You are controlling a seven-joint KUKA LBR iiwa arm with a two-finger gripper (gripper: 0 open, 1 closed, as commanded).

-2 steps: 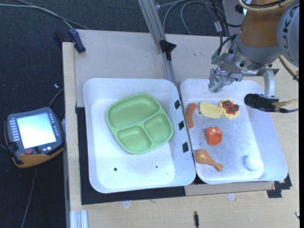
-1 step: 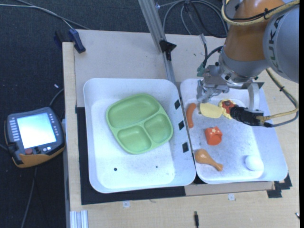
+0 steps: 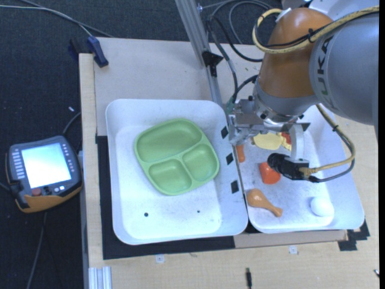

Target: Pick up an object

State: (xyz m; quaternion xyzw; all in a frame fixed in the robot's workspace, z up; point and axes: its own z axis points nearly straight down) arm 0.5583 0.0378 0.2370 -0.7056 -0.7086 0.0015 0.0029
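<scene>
**Arm hanging low over the right bin's scattered items**

Nearest the camera, the bench's front edge (image 3: 180,270) is showing bare wood. Just behind it, in the right bin (image 3: 352,212), a white egg-shaped object (image 3: 321,206) is lying near the front right corner, and a tan drumstick-shaped toy (image 3: 263,201) is resting at the front left, close to the wall dividing the two bins. A little farther back, a red-orange rounded object (image 3: 270,173) is sitting beside a black piece of the arm's hardware. A small orange stick-like item (image 3: 240,154) is lying against the bin's left wall, and a yellow object (image 3: 269,141) is peeking out under the wrist.

The gripper (image 3: 264,131) is hovering over that middle stretch of the right bin; the wrist is covering it, so whether it is apart or together cannot be told.

In the left bin (image 3: 120,161), a green divided plate (image 3: 175,156) is lying flat near the centre.

Far left, off the bench, a teach pendant (image 3: 42,172) with a lit screen is lying on the dark floor.
</scene>
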